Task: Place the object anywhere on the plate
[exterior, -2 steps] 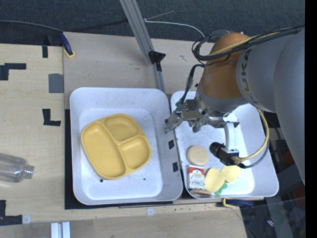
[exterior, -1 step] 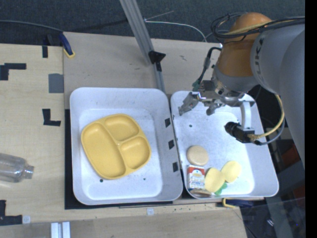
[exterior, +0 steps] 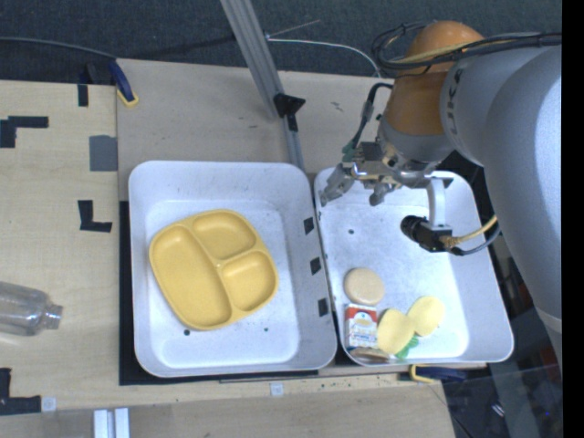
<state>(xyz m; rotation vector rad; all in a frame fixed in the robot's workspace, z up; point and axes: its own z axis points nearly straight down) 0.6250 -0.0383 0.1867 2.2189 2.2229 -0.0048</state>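
Note:
A yellow plate point(exterior: 213, 267) with three compartments lies in the left bin point(exterior: 160, 185). In the right bin point(exterior: 474, 327) lie a round tan cookie-like piece point(exterior: 365, 286), a small red and white carton point(exterior: 361, 326), and two pale yellow pieces point(exterior: 410, 324) with a bit of green beneath them. My gripper point(exterior: 358, 185) hangs over the far left part of the right bin, above and apart from these objects. Nothing shows between its fingers.
A grey metal pole point(exterior: 255, 48) slants from the top to the gap between the bins. A clear plastic bottle point(exterior: 26, 308) lies on the bench at the far left. A black cable and connector point(exterior: 429, 234) hang from the wrist over the right bin.

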